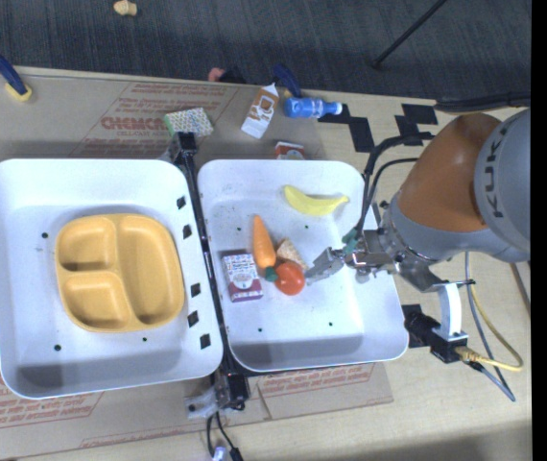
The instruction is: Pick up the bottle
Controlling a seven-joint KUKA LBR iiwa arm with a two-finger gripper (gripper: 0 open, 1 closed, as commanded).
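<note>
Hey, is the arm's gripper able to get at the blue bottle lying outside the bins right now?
Probably yes. The blue plastic bottle lies on open bench behind the right white bin, with nothing over it. The gripper is low inside that bin, so it must lift out first.

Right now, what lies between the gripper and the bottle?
In the camera view, the banana lies between the gripper and the blue bottle, along with the right bin's far rim.

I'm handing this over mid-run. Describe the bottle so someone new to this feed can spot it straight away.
Start at the right-hand white bin and look past its far rim, onto the cardboard behind it. The bottle lies there on its side, outside both bins, just right of a small carton. It is the one blue thing there; the gripper is down in the bin, beside a tomato.
</note>
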